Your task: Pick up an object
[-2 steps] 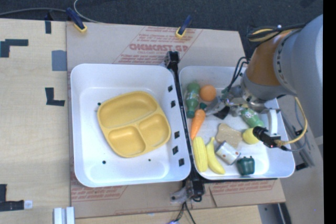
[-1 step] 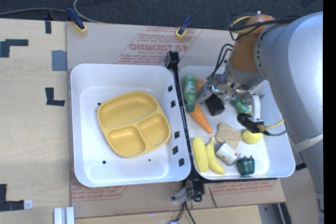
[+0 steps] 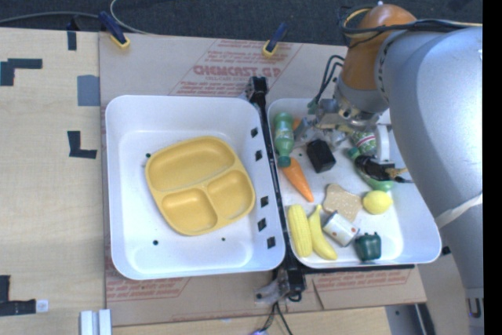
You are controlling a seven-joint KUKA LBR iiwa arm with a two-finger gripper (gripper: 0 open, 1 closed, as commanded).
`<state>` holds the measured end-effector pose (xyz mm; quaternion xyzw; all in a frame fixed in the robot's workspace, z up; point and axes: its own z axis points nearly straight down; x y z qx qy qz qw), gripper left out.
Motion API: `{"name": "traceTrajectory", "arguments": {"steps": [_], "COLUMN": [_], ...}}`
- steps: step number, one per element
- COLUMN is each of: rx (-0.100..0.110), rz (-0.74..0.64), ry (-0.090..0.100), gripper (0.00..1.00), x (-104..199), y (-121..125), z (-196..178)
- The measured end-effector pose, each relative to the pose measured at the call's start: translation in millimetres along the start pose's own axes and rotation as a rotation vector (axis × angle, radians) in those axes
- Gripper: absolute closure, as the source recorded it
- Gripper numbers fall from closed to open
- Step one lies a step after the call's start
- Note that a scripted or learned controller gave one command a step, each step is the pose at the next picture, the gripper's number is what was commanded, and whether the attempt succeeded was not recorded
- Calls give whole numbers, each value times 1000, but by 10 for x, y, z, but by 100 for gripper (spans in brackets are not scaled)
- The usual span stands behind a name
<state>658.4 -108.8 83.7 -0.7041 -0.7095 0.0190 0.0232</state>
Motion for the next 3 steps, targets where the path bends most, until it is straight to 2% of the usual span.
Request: {"name": "traceTrajectory", "arguments": {"steps": [1, 2, 3], "rx": [-59, -58, -59], "rz": [8, 6, 5], "ry": [-8, -6, -10], "gripper": [0, 0, 100], "x": [-591, -174, -181], "y": [-437, 91, 89], "z": [-419, -52, -159]}}
